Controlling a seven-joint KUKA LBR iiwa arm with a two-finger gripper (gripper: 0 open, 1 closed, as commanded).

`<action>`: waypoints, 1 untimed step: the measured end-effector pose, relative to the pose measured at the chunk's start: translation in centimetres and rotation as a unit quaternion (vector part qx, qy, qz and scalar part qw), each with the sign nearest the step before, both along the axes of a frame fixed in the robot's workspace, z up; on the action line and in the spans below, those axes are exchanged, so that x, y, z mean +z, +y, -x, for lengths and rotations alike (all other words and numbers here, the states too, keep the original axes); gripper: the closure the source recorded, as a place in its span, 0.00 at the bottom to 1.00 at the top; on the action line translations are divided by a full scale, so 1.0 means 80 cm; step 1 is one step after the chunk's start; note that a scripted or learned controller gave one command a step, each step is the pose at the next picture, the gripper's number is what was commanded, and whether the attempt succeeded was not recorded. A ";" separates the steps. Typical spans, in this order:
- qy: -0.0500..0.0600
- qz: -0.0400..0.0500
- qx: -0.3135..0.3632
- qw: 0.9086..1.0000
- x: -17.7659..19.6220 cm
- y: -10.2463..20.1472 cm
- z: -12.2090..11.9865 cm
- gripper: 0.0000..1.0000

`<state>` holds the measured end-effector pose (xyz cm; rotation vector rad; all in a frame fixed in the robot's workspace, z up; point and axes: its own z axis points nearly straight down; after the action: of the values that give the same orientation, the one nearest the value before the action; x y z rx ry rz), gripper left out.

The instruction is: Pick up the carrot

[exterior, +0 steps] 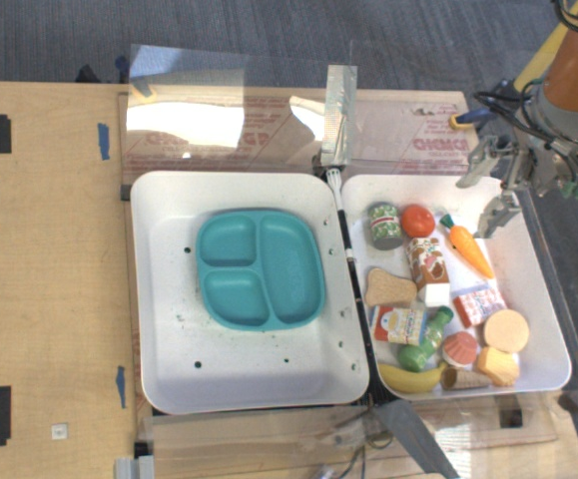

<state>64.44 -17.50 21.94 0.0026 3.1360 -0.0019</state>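
Two shallow white bins sit side by side on the cardboard-covered tabletop (39, 297). The left bin (159, 367) holds a teal divided plate (262, 268) with three compartments, lying near the middle of its floor. The right bin (548, 317) holds a crowd of toy foods. The carrot (468, 248), orange with a small green top, lies tilted in the upper part of this bin, its green end pointing toward the bin's far wall and its tip toward the near one. Just left of the carrot is a red tomato (418, 220), and left of that a dark green can (384, 224). Below the tomato stands a small red-and-white carton (427, 259), close beside the carrot. Further from the carrot, toward the bin's near edge, lie a slice of bread (389, 288), a yellow banana (409, 377), a round pale-orange piece (506, 331) and several other small packages that are hard to identify. The gripper (504, 194) hangs over the far right part of the right bin, just above and to the right of the carrot's green end, apart from it. Its fingers appear spread, with nothing between them.
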 end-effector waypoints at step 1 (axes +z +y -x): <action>-0.002 0.000 -0.040 0.999 -0.151 -0.025 -0.014 0.00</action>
<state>65.54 -19.49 9.82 0.1286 3.1288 -0.0026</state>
